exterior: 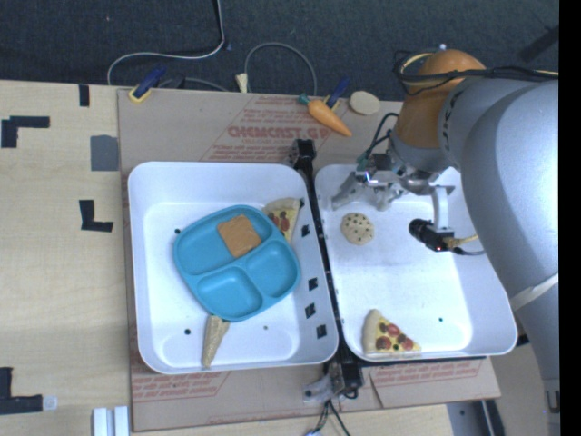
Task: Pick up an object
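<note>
Down at the near edge of the right bin (490, 334) lies a toy pizza slice (388, 334), close to the front wall. It would be hard to grab there, since the wall is in the way. Next door, in the left bin (145, 243), an ice cream cone (213, 339) lies near the front, partly under a blue tray (238, 263). A brown cracker (240, 235) sits in the tray, and another pizza slice (284, 214) leans by the tray's far corner.

Farther back in the right bin sits a cookie (358, 229), alone on bare white floor with lots of room around it. This looks like the easiest thing to pick. The pincer (370, 189) hangs just behind the cookie with its fingers spread apart and nothing between them. So I think the arm is getting ready to grab. Next it needs to slide a little toward the front and come down over the cookie, then squeeze.

Farthest away, on the table beyond the bins, lies a toy carrot (327, 116).
</note>
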Motion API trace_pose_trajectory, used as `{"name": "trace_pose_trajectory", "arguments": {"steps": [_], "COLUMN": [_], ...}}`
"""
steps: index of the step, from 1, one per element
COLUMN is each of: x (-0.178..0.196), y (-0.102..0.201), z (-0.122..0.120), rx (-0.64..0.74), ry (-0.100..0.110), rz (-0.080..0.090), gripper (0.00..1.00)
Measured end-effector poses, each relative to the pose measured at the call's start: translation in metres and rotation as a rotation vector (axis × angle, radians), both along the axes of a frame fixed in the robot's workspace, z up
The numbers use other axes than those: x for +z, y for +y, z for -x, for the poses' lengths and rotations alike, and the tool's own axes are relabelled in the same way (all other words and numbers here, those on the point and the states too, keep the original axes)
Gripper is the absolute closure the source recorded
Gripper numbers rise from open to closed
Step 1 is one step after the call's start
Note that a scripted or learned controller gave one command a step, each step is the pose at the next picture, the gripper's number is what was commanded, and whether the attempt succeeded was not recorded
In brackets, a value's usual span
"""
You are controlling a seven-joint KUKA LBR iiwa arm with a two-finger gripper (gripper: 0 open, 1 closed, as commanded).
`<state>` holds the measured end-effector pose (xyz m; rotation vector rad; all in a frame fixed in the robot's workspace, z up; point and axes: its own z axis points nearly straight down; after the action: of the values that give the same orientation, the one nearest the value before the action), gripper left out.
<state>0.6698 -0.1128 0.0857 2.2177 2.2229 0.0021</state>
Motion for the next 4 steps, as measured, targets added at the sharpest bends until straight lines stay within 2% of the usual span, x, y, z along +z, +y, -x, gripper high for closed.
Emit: {"name": "trace_pose_trajectory", "arguments": {"steps": [1, 2, 3, 4], "x": [0.001, 0.0, 0.001, 0.0], "y": [0.009, 0.002, 0.0, 0.007], "z": [0.025, 0.0, 0.023, 0.0], "rx": [-0.001, 0.0, 0.0, 0.0], "ry": [-0.002, 0.0, -0.003, 0.0], "rz": [0.002, 0.0, 0.002, 0.001], "gripper": [0.0, 0.0, 0.0, 0.0]}}
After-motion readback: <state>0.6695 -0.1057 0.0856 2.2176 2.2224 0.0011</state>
